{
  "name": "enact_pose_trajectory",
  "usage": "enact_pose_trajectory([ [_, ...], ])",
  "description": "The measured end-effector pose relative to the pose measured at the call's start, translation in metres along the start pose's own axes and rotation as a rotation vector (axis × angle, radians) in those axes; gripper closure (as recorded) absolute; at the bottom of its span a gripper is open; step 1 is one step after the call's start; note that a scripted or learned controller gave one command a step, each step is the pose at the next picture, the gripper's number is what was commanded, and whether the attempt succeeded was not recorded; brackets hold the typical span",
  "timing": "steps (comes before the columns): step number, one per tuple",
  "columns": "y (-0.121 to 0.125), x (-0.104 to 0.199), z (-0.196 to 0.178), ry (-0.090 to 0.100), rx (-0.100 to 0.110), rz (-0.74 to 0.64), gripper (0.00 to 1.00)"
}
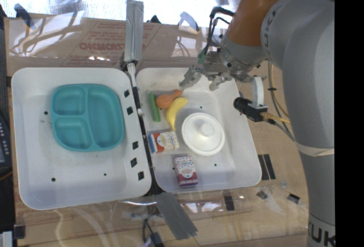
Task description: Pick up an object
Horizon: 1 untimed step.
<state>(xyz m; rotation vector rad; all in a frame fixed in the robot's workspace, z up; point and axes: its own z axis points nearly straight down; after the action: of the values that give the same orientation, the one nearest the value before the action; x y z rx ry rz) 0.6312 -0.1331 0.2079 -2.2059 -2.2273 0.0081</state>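
My gripper hangs over the back of the right bin, open, with nothing between its fingers. Just below and left of it lie an orange carrot-like toy, a yellow banana and a thin green piece, close together. One fingertip is near the carrot's right end; I cannot tell whether they touch. A white round bowl sits in the bin's middle. A small white carton and a red carton lie nearer the front.
The left bin holds a teal divided plate. A divider with black clips separates the bins. Cardboard and an upright grey bar stand behind them. The arm's grey body fills the right side.
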Motion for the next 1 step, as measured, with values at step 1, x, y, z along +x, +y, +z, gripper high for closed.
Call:
enact_pose_trajectory([
  [1, -0.0232, 0.0331, 0.1183, -0.001, -0.004, 0.034, 0.0],
])
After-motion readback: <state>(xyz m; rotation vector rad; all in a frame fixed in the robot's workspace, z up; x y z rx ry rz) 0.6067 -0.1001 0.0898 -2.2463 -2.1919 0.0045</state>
